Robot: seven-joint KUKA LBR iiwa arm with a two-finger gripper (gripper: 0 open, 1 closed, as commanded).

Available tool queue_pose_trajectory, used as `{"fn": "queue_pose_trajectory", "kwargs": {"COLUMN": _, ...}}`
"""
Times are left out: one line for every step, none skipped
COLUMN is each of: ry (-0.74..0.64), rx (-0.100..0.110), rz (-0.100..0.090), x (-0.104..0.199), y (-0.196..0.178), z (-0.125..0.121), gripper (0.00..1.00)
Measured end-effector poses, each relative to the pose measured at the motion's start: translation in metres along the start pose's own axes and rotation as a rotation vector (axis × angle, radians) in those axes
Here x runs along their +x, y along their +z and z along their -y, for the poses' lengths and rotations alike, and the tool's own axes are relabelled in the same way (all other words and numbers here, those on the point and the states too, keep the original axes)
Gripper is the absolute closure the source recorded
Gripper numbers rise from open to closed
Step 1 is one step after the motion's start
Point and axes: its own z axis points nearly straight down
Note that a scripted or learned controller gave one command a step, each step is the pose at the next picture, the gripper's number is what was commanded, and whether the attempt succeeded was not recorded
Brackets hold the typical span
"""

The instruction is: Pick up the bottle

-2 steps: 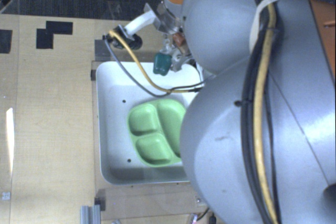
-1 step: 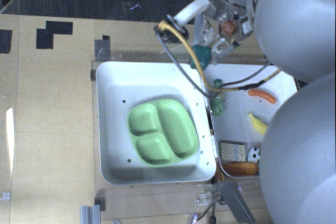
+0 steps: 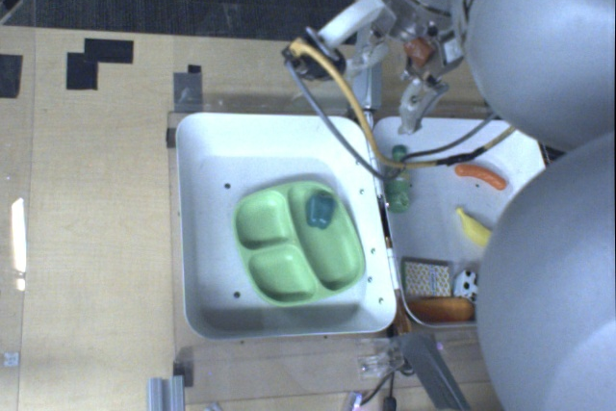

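Note:
A small green bottle (image 3: 398,191) lies at the left wall of the right bin (image 3: 525,149), partly crossed by a yellow and a black cable. My gripper (image 3: 390,114) hangs above the far edge of the bench where the two bins meet, a little beyond the bottle and higher than it. Its two grey fingers (image 3: 415,107) stand apart, open, with nothing between them. The big grey arm hides much of the right bin.
The left bin (image 3: 207,207) holds a green divided plate (image 3: 289,250) with a small blue object (image 3: 320,209) in one compartment. In the right bin lie an orange sausage-shaped item (image 3: 479,175), a yellow banana (image 3: 473,226), a speckled sponge (image 3: 428,279) and a brown item (image 3: 442,308).

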Motion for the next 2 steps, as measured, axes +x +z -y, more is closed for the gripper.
{"fn": "queue_pose_trajectory", "kwargs": {"ry": -0.053, "rx": 0.000, "rz": 0.002, "x": -0.008, "y": 0.145, "z": 0.022, "gripper": 0.00}}
{"fn": "queue_pose_trajectory", "kwargs": {"ry": -0.166, "rx": 0.001, "rz": -0.002, "x": 0.046, "y": 0.337, "z": 0.076, "gripper": 0.00}}
